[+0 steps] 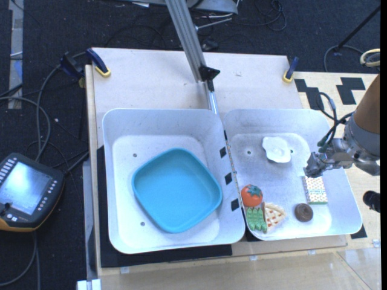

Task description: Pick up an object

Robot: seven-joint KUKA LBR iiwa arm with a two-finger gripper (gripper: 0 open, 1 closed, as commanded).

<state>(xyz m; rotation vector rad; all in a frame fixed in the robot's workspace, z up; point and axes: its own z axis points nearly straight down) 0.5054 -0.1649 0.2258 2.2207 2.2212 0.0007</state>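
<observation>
A bench seen from above holds two shallow white bins side by side. The left bin (121, 132) contains a blue dish (176, 189), square with rounded corners, lying flat near the middle. The right bin (254, 125) holds several small items. A white piece (277, 149) lies toward the far side. A red tomato (252, 195) sits by the bin's left wall, with a green vegetable (256, 218) just below it and a pizza slice (274, 215) touching the vegetable's right side. A brown round piece (303, 212) lies near the front right. A speckled block (315, 190) lies just above the brown piece, toward the right wall. The grey arm (363, 132) reaches in from the right, and its gripper (314, 165) sits low over the right bin, right at the block's far end. Whether the gripper is apart or together cannot be told, and nothing is seen held in it.
</observation>
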